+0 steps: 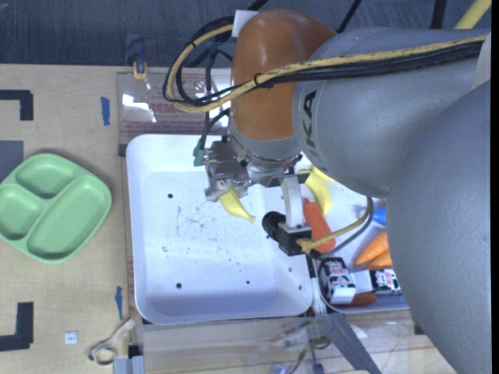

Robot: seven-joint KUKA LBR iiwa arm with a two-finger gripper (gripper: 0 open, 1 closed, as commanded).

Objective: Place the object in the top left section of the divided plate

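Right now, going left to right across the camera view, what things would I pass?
Green divided plate → shallow white bin → yellow banana-shaped piece under the gripper → red-orange carrot-shaped piece → orange piece.

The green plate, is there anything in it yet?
Empty. All three sections of the green plate show bare green; the yellow banana lies in the white bin.

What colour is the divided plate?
Light green; the divided plate shows plainly in the camera view, on the bench's left.
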